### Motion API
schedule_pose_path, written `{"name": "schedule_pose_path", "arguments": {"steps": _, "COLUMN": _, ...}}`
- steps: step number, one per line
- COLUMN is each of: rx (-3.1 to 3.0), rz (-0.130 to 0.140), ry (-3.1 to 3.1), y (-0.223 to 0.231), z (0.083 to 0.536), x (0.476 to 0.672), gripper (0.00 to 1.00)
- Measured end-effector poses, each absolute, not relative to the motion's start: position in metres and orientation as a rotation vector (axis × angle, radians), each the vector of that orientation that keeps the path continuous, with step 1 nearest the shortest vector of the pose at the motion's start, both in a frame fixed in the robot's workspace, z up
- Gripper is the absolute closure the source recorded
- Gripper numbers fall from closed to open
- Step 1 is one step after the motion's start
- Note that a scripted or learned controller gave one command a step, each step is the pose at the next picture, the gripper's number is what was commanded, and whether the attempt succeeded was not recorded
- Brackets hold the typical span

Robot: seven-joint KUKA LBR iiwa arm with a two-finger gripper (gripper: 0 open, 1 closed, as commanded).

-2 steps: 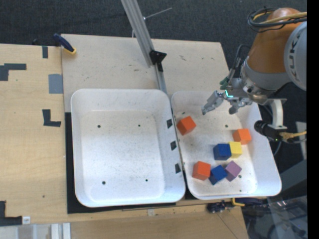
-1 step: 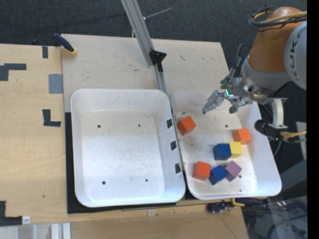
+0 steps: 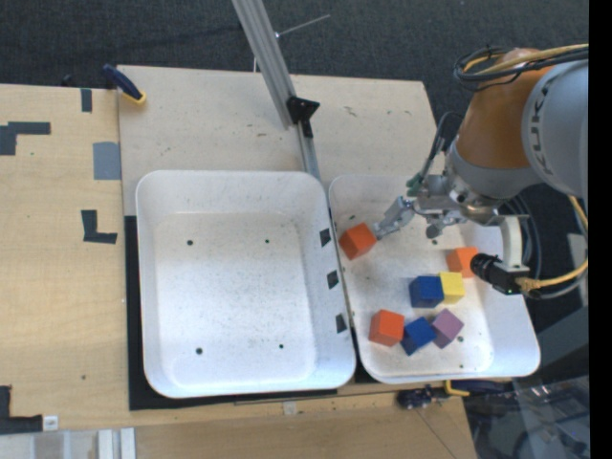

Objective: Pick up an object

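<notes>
Smooth white bin [image 3: 507, 352], scattered matte cubes [image 3: 427, 291].

pale wood bench [image 3: 57, 256] with two shallow white bins side by side on a black mat [image 3: 130, 314], left bin [image 3: 229, 187] and right bin [image 3: 516, 352]. grey and dark tape bits [image 3: 107, 160] stuck at its left, a blue-and-yellow clamp [image 3: 124, 83] at the back.
</notes>
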State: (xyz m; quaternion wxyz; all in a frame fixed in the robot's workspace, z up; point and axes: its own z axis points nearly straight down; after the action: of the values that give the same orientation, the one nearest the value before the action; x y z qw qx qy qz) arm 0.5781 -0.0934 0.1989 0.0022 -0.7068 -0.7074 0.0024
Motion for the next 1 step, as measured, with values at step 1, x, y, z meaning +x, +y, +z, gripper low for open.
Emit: {"name": "schedule_pose_path", "arguments": {"steps": 1, "rx": -2.216, "rz": 0.009, "ry": -2.218, "y": -0.0904, "z": 0.1341, "x": 0.5747, "gripper": 0.0}}
